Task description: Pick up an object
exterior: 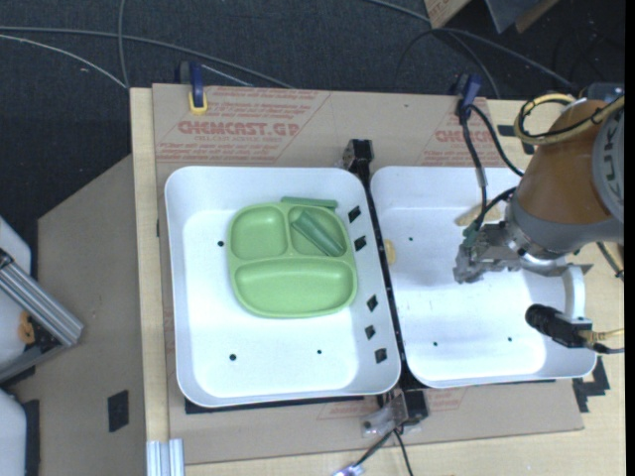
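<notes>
Gripper hangs low over right bin, well apart from green divided plate, which lies in left bin w/ a green utensil in its upper-right compartment. Can't tell gripper's state. Board behind bins reads "CHEMCAST GP" in red.

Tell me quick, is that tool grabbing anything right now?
Tool: it hangs over the right bin; whether it grips anything cannot be told. The green divided plate lies in the left bin.
</notes>
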Robot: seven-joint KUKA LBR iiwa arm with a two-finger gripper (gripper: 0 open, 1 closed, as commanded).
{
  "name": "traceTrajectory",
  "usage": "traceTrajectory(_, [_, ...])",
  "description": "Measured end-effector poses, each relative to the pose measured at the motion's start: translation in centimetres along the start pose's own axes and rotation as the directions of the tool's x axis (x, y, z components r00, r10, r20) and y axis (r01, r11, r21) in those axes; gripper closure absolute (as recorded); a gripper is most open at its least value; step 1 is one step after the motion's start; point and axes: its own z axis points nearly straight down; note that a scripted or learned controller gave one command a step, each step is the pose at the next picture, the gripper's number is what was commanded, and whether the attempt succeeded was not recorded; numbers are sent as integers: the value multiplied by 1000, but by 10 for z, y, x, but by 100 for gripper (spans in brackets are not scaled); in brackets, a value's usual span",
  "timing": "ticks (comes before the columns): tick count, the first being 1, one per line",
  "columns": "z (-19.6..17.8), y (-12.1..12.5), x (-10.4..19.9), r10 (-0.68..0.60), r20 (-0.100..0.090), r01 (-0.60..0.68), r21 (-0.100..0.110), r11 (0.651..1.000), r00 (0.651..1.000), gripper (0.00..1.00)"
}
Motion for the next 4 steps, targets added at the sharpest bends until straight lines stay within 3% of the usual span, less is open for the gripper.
traceTrajectory(2, [-68, 6, -3, -2, 2, 2, -4, 1000, 1000, 100])
traceTrajectory(4, [-57, 50, 91, -7, 0, 7, -2, 1000, 1000, 100])
